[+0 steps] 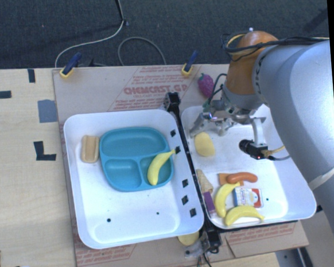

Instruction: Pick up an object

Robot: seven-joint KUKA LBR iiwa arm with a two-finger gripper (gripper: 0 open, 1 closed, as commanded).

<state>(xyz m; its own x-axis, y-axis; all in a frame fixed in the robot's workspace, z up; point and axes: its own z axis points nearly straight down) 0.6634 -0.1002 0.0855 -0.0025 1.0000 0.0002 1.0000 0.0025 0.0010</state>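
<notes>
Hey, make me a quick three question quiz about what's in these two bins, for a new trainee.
1. True or false: a banana lies on the blue tray in the left bin.
2. Which thing lies nearest the tool? A) lemon B) sausage C) bread slice
3. Fill in: the purple grapes lie ___ the bins.

Key: 1 true; 2 A; 3 outside

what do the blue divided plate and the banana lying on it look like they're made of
The blue divided plate looks like moulded plastic: one even colour, rounded compartments, a soft sheen. The banana on it is probably plastic or rubber toy food, given its uniform yellow and smooth, unblemished skin, though a real one can't be ruled out.
</notes>
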